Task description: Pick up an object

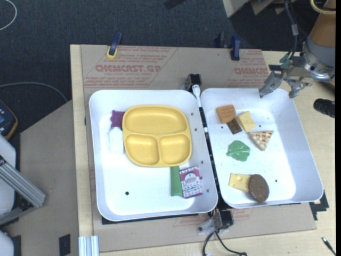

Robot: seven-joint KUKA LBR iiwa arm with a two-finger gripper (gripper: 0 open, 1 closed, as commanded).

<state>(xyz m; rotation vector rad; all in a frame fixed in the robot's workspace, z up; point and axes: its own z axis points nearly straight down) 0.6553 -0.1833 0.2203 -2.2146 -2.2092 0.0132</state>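
My gripper [279, 89] hangs open over the far edge of the right bin [303, 159], with nothing between its fingers. Below it in that bin lie a brown toast piece [226, 113], a dark chocolate bar [234, 126], a yellow cheese block [246, 121], a pizza slice [261, 138], a green leaf [238, 150], a yellow cheese wedge [239, 182] and a brown round cookie [258, 188].
The left bin [104, 191] holds a yellow divided tray [157, 134], a purple item [116, 119], a white bottle [115, 141], a green piece [176, 181] and a small red packet [191, 181]. Clamps [113, 46] grip the board's far edge.
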